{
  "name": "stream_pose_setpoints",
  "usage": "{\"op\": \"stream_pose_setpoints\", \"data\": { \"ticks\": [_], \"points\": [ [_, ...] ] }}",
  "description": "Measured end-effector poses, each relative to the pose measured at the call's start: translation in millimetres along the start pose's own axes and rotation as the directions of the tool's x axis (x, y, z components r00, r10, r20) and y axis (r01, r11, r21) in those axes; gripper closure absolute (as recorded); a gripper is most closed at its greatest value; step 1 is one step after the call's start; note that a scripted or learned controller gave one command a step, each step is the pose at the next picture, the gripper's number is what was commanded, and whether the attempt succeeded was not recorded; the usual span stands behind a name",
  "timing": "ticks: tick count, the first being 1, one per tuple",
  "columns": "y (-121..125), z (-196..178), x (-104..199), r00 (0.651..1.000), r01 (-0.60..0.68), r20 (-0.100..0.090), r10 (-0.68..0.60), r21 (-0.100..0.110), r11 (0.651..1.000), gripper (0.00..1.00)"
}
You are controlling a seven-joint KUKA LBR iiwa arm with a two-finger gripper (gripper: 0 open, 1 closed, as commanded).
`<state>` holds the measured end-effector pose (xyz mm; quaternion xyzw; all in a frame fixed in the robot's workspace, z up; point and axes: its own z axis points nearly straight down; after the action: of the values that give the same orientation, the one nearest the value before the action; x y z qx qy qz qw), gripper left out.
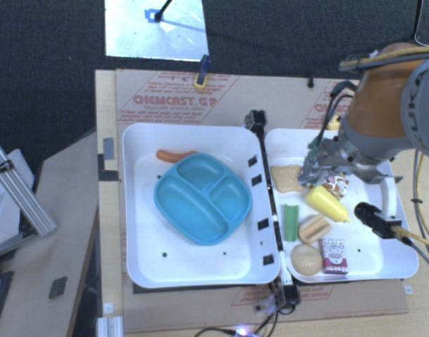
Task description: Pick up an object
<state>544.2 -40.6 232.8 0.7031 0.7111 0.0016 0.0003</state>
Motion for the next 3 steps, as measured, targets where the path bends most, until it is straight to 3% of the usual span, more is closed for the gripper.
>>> {"op": "stream_pose_setpoints", "data": {
  "ticks": [1, 2, 3],
  "points": [
    [2, 16, 13, 1.0, -0.005, 0.002, 0.005, 0.003, 1.0, 1.0],
    [4, 4, -5, 1.0, -0.011, 0.003, 0.011, 0.001, 1.0, 1.0],
    [0, 18, 2, 1.0, -0.008, 0.002, 0.008, 0.003, 1.0, 1.0]
  ]
}}
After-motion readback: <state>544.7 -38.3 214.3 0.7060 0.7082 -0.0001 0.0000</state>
